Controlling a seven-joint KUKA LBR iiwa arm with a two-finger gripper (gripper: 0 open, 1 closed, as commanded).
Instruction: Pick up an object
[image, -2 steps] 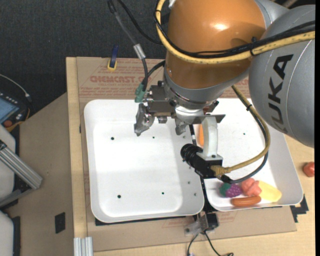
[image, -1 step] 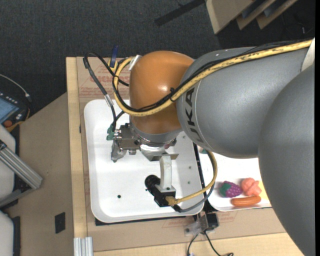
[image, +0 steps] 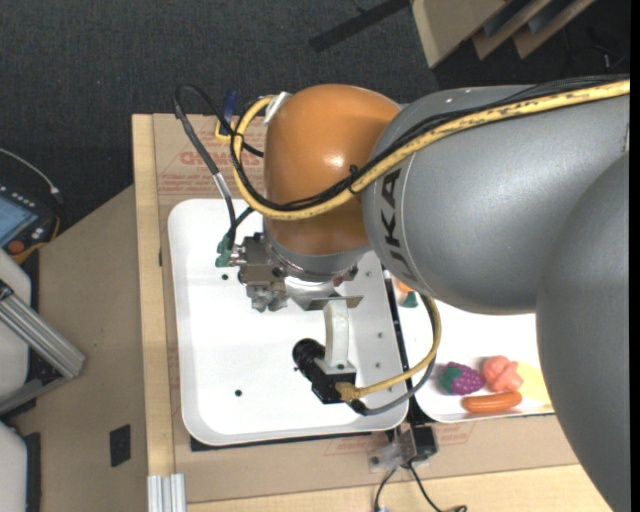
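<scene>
Two shallow white bins sit side by side on a brown bench (image: 150, 300), seen from above. The left bin (image: 210, 330) fills the middle left of the frame. Its floor is bare white apart from two tiny dark specks (image: 238, 392).

The grey arm (image: 480, 200) comes in from the right and covers most of the upper right. Its orange band (image: 320, 170) hangs over the left bin's far end. The gripper (image: 262, 292) sits below the band, low over the left bin. The wrist hides it from this angle, so I cannot tell whether it is spread or closed, and nothing can be seen in its grasp.

A corner of the right bin (image: 470, 340) shows at the lower right. Three small toys lie there close together: purple grapes (image: 461, 379), a lumpy pink toy (image: 502, 373) just right of them, and an orange stick (image: 491, 402), perhaps a sausage, in front. All three are well apart from the gripper.
</scene>
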